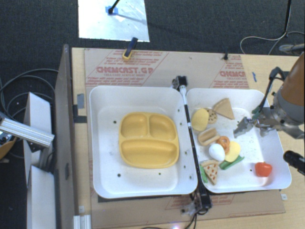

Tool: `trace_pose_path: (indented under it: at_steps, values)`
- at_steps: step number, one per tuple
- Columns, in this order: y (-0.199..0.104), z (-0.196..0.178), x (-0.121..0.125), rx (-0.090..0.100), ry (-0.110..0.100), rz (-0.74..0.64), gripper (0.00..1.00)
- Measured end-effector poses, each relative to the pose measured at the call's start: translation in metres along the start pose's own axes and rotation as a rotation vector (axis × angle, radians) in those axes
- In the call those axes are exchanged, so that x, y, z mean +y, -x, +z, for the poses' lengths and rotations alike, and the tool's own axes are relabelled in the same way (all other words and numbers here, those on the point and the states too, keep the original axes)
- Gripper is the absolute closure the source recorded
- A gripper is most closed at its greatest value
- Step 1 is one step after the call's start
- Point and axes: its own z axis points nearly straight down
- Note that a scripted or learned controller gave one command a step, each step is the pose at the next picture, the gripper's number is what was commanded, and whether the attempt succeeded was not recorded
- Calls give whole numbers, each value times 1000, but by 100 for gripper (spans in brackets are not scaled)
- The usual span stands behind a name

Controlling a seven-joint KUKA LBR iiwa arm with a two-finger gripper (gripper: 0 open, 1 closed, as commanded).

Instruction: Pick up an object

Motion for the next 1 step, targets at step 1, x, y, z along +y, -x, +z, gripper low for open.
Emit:
trace_pose_path:
  at_steps: [1]
  values:
    - [9,94,5,1,-8,3,0]
